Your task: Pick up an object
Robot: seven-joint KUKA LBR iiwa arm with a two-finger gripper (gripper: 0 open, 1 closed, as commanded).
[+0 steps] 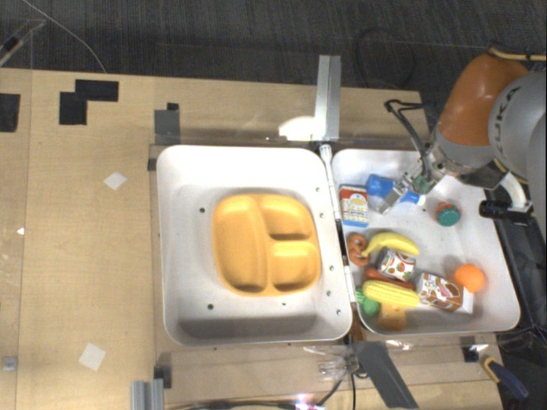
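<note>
Arm: the grey arm [513,118] with its orange band is reaching in from the right and leaning down over the far end of the right bin.
Gripper: the gripper [395,196] is hanging low over the far left part of the right bin, right at a small blue object.
Jaws: the fingers are pointing down and to the left, but I cannot tell how far apart they are sitting, nor whether anything is caught between them.
Blue object: the blue object [381,185] is lying near the far wall of the right bin, touching or just beside the fingertips; part of it is showing on either side of the gripper.
Right bin: the right bin [504,254] is holding a cluster of small things along its left and near sides.
Carton: a small red and white carton [354,205] is lying just left of the gripper, against the bin's left wall.
Bananas: one yellow banana [391,244] is lying mid-bin, and a second yellow piece [389,295] is lying nearer the front.
Juice boxes: two printed boxes [396,266] and [444,293] are lying between and beside the bananas.
Orange ball: an orange ball [469,278] is sitting near the right front, apart from the rest.
Green thing: a small green and red item [448,214] is sitting alone to the right of the gripper.
Left bin: the left bin [184,229] is holding a yellow divided tray [265,242] in its middle.
</note>
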